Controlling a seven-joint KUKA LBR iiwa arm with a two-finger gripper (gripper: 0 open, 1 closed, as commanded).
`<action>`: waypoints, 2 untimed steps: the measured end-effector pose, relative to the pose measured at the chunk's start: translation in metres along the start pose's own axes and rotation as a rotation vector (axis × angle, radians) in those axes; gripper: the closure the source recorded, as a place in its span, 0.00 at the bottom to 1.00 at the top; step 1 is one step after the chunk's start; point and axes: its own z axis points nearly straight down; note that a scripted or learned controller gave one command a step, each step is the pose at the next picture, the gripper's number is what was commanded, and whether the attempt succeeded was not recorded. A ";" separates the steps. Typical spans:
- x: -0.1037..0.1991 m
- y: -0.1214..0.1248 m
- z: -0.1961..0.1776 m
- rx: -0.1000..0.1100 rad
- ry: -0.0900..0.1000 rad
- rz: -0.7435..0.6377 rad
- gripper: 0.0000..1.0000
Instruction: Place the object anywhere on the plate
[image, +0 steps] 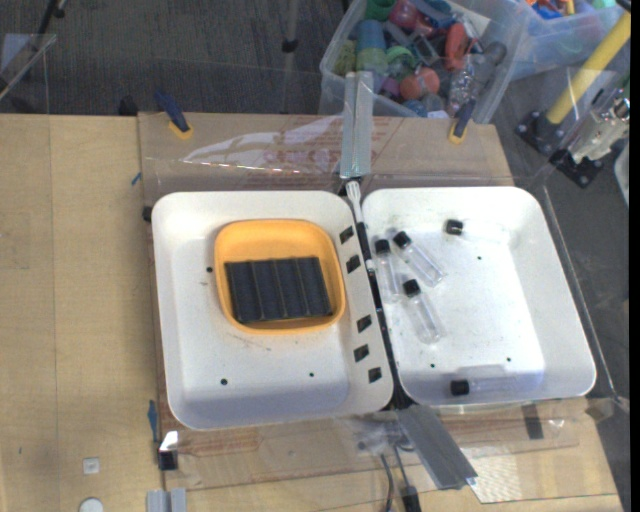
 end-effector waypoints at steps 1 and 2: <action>0.001 0.001 -0.069 -0.004 -0.001 -0.335 1.00; 0.000 0.001 -0.070 -0.004 -0.001 -0.681 1.00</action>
